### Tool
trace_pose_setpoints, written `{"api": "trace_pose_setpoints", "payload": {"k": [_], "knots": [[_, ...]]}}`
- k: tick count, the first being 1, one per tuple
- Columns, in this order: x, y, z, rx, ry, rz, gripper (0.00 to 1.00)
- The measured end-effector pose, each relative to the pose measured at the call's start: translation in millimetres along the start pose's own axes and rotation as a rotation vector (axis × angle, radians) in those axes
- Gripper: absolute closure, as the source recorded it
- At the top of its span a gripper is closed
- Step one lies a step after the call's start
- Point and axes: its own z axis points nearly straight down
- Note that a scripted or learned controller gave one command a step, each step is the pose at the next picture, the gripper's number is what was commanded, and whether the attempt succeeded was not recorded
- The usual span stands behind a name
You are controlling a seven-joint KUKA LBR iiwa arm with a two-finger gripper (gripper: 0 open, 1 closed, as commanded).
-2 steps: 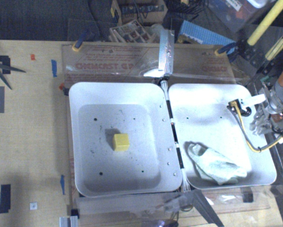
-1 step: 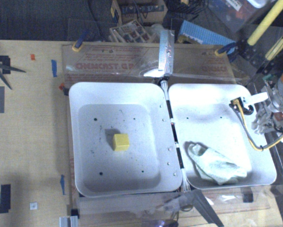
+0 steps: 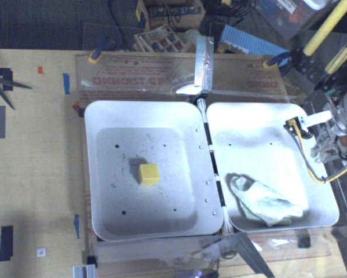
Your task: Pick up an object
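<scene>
We see a small yellow cube-shaped block (image 3: 149, 174) lying near the middle of the left shallow white bin (image 3: 103, 126). A crumpled pale cloth (image 3: 265, 202) rests in the right white bin (image 3: 248, 126), toward its near edge. The end effector (image 3: 333, 141) sits at that bin's right rim; we cannot tell its state.

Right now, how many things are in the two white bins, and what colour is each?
Yellow: 1, the block in the left bin
Whitish: 1, the crumpled cloth in the right bin
Total: 2
</scene>
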Motion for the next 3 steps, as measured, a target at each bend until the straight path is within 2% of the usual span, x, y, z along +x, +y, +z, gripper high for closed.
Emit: {"api": "trace_pose_setpoints", "payload": {"k": [1, 2, 3], "knots": [[0.0, 0.0, 0.0, 0.0, 0.0, 0.0, 0.0], [86.5, 4.9, 91.8, 0.01, -0.001, -0.031, 0.0], [89.4, 4.2, 81.6, 0.003, 0.004, -0.039, 1.0]]}}
